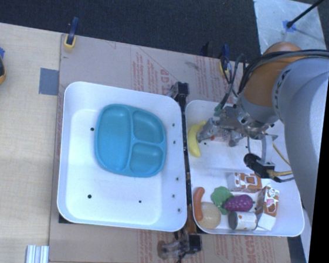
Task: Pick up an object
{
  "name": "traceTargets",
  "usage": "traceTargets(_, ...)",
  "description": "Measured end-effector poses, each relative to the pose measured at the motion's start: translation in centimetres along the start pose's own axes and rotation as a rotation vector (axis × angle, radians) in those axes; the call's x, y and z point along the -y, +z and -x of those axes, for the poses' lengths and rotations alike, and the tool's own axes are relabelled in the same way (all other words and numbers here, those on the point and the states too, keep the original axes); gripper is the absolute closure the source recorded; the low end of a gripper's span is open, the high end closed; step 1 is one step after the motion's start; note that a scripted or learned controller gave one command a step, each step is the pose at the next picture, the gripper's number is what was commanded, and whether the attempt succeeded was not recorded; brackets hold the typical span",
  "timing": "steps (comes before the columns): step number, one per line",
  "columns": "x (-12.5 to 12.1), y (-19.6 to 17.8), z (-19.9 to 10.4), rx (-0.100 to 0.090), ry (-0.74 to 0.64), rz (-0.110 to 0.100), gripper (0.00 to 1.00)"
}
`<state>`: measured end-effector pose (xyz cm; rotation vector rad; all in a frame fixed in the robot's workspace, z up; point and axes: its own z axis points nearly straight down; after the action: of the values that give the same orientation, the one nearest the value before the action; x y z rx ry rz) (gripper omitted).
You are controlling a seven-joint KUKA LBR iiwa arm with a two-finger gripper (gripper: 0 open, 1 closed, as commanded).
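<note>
We see the gripper [214,132] low in the right bin [295,228], near its upper left corner. The banana [194,141] lies just left of it, by the bin's left wall. We cannot tell if the banana is gripped. More toy food sits at the lower right.

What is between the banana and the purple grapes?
In the camera view, mostly bare white bin floor lies between the banana and the purple grapes; the green toy vegetable sits just beside the grapes.
</note>
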<state>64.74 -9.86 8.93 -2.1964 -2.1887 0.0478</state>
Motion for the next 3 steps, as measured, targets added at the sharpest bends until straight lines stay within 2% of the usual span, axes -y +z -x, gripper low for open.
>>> traceTargets(1,0.0,0.01,-0.09,0.004,0.0,0.002,0.0)
traceTargets(2,-0.49,-0.14,0.09,0.011,-0.005,0.029,0.0)
traceTargets(3,-0.5,-0.19,0.01,0.012,-0.006,0.03,0.0)
